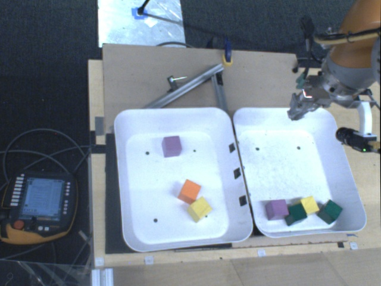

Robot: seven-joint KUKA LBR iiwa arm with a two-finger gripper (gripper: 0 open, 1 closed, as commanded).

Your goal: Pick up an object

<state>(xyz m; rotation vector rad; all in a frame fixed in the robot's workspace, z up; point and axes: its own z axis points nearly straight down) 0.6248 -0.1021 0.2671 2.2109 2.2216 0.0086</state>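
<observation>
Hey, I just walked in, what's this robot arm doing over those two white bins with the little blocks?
The arm's gripper is over the far rim of the right bin, with nothing visibly between its fingers. That bin has a purple block, two green blocks and a yellow block along its near edge. The left bin holds three more blocks. No pickup yet.

Dark carpet floor (47, 52) surrounds a light wooden bench (262, 70). A brown board (137, 70) covers the bench's far left part; 1 metal bar (184, 87) lies slanted across it. A shiny foil sheet (140, 14) sits on the floor beyond the bench. At left, 1 control pendant (38, 207) rests on the carpet, ringed by looping cables (36, 145). Lighting even, diffuse
</observation>
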